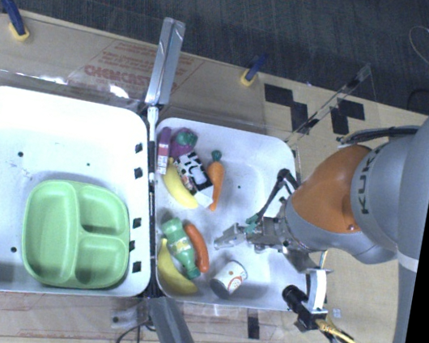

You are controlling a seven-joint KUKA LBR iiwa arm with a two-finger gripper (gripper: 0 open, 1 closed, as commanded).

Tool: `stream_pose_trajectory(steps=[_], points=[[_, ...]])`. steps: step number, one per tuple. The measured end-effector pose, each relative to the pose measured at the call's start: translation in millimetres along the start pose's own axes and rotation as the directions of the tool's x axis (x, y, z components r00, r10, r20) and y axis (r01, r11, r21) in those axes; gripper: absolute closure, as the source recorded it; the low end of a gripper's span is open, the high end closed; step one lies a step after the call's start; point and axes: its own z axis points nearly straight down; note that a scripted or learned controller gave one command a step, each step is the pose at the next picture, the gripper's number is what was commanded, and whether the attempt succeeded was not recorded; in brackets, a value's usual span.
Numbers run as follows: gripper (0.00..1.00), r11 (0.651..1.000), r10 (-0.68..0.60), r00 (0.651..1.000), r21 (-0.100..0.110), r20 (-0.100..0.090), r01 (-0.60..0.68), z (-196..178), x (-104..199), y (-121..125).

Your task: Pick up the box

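The box (190, 174) is small, white with black patches, and lies in the upper left part of the right bin (270, 156). It is wedged between a yellow banana (179, 190) and an orange carrot (215, 177). My gripper (230, 234) hangs over the middle of the right bin, to the right of and below the box and apart from it. Nothing shows in the gripper. The grey arm with its orange band (335, 198) reaches in from the right.
A purple vegetable (179, 141) lies above the box. A green bottle (180, 243), a red sausage (197, 246), a second banana (175, 277) and a white cup (230, 277) crowd the bin's lower left. The left bin (8, 130) holds a green divided plate (76, 234).
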Motion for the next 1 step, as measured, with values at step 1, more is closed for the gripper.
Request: stream_pose_trajectory(steps=[1], points=[[0.0,0.992,-0.124,0.992,-0.002,0.0,0.124,12.6,-26.8,-16.1]])
